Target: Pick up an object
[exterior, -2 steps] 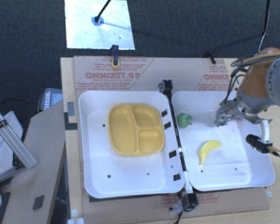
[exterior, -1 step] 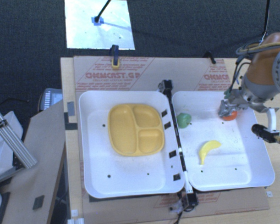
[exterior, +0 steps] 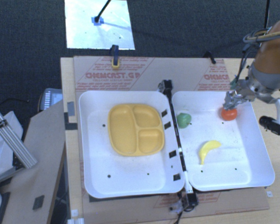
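Two bins [exterior: 133, 190]; yellow tray [exterior: 135, 129]; banana [exterior: 208, 149].

You had three small things sitting loose in the right bin [exterior: 256, 171]. The orange-red round one [exterior: 229, 114] sat near the far right corner, right under the gripper [exterior: 231, 101], which looked to be touching its top, but you couldn't tell if it was actually gripped. The green lumpy ball [exterior: 184, 119] rested up against the left wall, near the divider between the bins. The yellow banana [exterior: 208, 149] lay flat around the middle of the floor, curved, its thin end pointing down-left, well apart from the other two.
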`<state>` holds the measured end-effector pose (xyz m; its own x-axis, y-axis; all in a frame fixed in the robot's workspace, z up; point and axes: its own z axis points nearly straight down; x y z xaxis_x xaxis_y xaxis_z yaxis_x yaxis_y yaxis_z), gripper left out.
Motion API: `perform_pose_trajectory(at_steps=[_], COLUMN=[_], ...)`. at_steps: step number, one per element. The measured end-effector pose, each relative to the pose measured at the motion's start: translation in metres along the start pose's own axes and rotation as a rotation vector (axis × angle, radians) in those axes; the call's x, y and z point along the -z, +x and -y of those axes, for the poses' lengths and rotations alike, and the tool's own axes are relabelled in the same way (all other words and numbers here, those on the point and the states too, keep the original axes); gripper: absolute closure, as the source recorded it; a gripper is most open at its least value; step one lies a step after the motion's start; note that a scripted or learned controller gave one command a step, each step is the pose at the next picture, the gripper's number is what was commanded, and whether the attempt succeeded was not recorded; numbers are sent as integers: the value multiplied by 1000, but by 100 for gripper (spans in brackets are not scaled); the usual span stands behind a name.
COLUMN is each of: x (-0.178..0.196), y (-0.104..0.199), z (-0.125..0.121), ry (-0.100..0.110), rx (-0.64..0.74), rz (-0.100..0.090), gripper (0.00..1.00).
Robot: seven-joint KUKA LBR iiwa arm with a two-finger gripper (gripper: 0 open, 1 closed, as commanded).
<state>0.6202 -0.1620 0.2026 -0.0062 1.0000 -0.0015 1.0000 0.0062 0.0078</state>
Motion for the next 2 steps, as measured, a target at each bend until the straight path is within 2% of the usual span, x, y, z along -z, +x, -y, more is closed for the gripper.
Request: perform_pose_trajectory(at_steps=[1, 2], x=[55, 41], y=[0, 57], z=[-2, 4], ry=[0, 8], rx=[0, 3], rz=[1, -3], gripper=[100, 100])
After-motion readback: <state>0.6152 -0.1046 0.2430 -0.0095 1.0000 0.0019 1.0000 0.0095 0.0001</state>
